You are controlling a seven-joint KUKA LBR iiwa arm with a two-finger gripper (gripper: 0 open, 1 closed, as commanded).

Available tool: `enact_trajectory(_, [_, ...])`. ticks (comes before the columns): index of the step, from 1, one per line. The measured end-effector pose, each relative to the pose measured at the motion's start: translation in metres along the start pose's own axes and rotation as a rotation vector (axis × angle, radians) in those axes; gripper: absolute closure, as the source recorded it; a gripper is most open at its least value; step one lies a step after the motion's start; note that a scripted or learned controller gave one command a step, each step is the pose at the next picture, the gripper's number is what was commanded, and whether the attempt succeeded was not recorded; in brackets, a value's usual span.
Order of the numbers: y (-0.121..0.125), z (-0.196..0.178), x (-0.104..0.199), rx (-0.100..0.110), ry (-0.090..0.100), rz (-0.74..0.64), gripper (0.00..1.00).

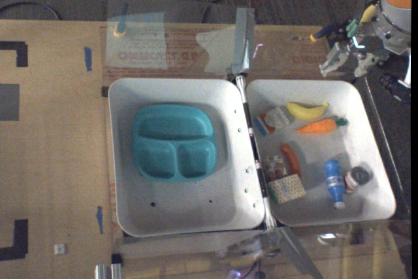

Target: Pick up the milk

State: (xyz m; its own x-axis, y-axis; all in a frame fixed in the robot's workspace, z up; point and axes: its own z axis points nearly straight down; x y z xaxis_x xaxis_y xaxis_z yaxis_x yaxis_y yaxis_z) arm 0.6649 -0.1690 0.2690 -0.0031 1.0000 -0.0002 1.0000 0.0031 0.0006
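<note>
Right bin [375,160], milk [275,118] upper-left inside, end effector [345,61] well apart above, fingers spread.

**Brown bench with two white bins**

Flat brown bench [52,140]. On top, two white bins side by side: left bin [124,206] and, touching it on the right, right bin [375,199]. Bits of blue tape [87,59] left of the left bin. Black corner marks [18,52] further left still.
</note>
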Motion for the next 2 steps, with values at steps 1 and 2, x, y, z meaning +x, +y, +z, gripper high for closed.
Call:
enact_trajectory(1, [-0.062,-0.161,-0.049,-0.002,-0.002,0.032,0.00])
enact_trajectory(2, [-0.061,-0.172,-0.046,-0.007,-0.007,0.027,1.00])
